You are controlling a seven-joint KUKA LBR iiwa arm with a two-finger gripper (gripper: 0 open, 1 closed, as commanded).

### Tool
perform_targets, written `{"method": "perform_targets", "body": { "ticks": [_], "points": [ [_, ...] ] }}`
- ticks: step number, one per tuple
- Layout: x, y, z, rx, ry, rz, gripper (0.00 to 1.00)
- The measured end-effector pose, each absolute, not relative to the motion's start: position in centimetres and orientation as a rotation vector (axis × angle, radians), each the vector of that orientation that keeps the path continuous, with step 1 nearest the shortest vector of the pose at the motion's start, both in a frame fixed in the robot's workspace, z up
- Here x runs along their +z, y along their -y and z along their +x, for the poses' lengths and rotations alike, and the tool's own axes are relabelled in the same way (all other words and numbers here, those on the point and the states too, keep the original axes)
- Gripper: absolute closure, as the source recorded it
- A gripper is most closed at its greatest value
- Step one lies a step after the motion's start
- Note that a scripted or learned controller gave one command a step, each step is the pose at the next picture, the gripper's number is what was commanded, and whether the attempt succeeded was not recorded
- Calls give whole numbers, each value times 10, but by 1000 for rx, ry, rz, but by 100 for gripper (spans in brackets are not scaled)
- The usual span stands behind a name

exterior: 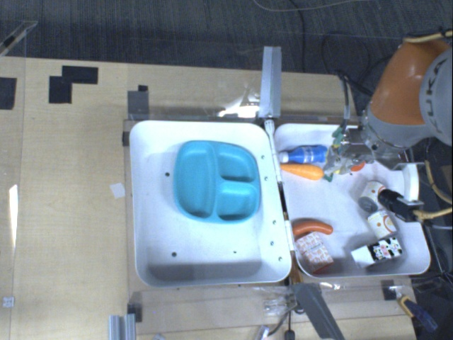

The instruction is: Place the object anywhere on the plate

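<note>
No writing can be read on any item; the "hand" (338,163) hangs over the right bin (417,261), low beside the carrot (306,172) and blue bottle (306,153), and whether it grips anything cannot be told. The blue plate (216,179) lies in the left bin (152,253). Nearby lie a sausage (312,227), a patterned block (314,250) and a black-and-white box (384,250).

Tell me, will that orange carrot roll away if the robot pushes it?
Probably. The carrot looks rounded and tapered, so it would likely roll in a curve. It lies beside a blue bottle, which might stop it. It looks like smooth plastic, so it may slip from the tool.
</note>
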State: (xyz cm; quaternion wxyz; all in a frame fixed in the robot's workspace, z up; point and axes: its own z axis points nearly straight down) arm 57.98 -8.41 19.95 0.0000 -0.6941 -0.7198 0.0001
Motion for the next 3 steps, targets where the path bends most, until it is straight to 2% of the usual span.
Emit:
{"method": "perform_targets", "body": {
  "ticks": [1, 2, 3],
  "points": [
    [196, 28, 596, 0, 2520, -1877, 100],
    [202, -69, 603, 0, 2548, -1838, 100],
    [210, -70, 603, 0, 2552, -1833, 100]
  ]
}}
